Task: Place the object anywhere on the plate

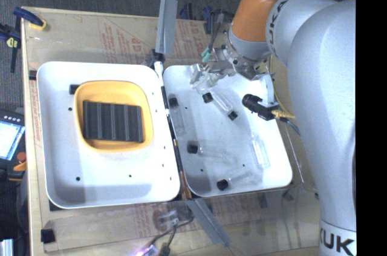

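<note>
Tool [202, 76] sits low at the far edge of the right bin [278, 179], near its far-left corner. It is a tangle of clear and metal parts against white, so I can't tell how it is set or whether anything is in it.

Objects are clear vials with black caps, scattered across the right bin: one [221, 102] lies mid-bin just toward the near side of the tool, others [208, 150] sit toward the near edge and the right wall. The plate [113, 89], yellow with a dark ribbed insert [113, 120], is in the left bin [54, 188], far half.

Risks as I judge them:
- Clear vials on white are low in contrast; the pick may land on a cap end and the vial may roll or squirt out.
- The tool is tight to the far wall, so it could strike the rim or pinch against it.
- The carry crosses the ridge between the bins; a weak pinch could drop the vial there.
- A round vial on the ribbed insert could roll off the plate on release.
</note>
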